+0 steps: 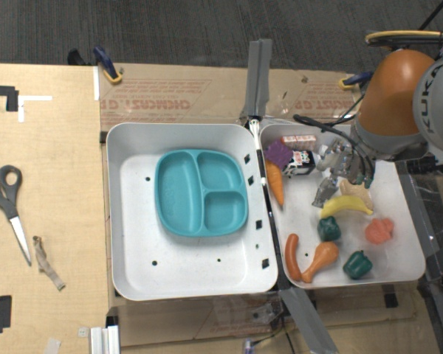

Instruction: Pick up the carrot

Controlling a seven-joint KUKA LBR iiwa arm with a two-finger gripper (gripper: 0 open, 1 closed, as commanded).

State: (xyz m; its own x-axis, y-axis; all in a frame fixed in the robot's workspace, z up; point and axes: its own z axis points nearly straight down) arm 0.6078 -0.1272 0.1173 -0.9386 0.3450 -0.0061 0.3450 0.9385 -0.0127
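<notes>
The carrot [275, 184] is orange and tapered, lying lengthwise along the left wall of the right bin [406, 268], just below a purple toy [278, 153]. My gripper [329, 181] hangs over the middle of the right bin, to the right of the carrot and apart from it. It sits just above the yellow banana [347, 206]. I see nothing held in it. The grey arm with its orange band [399, 94] comes in from the upper right.
The right bin also holds a black-and-white packet [300, 161], two green vegetables [328, 228] [356, 265], an orange-red fruit [379, 231], a drumstick [321, 259] and a red chili [292, 257]. A teal divided plate [201, 192] lies in the left bin [125, 264]. Scissors [9, 198] rest on the bench.
</notes>
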